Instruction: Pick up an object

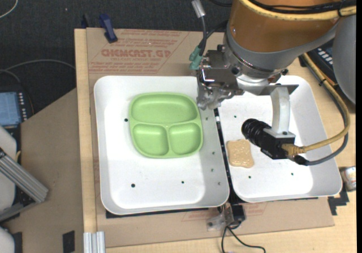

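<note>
Green plate (166,124) with three compartments lies flat in the upper middle of the left bin (104,133), its right edge close to that bin's right wall. A flat tan piece (240,153) lies in the right bin (317,133), near its left wall and well apart from the plate. The gripper (210,98) hangs over the seam between the two bins, just beside the plate's upper right corner; whether it is released or clenched cannot be told, and nothing is seen held in it. The arm (283,8) looms over the right bin's far side. Both bins sit on a brown board (141,48).
</note>
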Robot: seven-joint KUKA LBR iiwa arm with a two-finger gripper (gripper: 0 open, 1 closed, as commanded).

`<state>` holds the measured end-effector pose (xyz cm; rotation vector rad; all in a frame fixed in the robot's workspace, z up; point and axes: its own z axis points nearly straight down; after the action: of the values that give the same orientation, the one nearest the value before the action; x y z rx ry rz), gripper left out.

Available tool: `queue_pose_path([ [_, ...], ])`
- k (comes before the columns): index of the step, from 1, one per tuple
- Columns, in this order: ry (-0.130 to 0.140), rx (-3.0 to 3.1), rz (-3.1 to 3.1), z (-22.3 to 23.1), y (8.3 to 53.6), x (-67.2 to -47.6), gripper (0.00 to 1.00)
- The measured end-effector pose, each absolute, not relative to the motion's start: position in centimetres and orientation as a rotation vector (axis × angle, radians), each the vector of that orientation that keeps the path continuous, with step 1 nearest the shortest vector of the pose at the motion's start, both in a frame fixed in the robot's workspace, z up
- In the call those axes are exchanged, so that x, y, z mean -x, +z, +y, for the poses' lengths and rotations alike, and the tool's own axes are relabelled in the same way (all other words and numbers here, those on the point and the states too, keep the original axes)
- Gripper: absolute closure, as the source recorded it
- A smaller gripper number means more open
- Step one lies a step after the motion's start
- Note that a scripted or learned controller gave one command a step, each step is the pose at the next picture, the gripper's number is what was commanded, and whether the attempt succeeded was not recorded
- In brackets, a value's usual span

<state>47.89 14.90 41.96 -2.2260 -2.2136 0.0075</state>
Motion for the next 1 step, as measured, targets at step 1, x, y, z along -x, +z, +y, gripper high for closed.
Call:
queue_pose_path([
  [1,0.007,2.218,-2.221,16.94,38.11,-47.89,1.00],
])
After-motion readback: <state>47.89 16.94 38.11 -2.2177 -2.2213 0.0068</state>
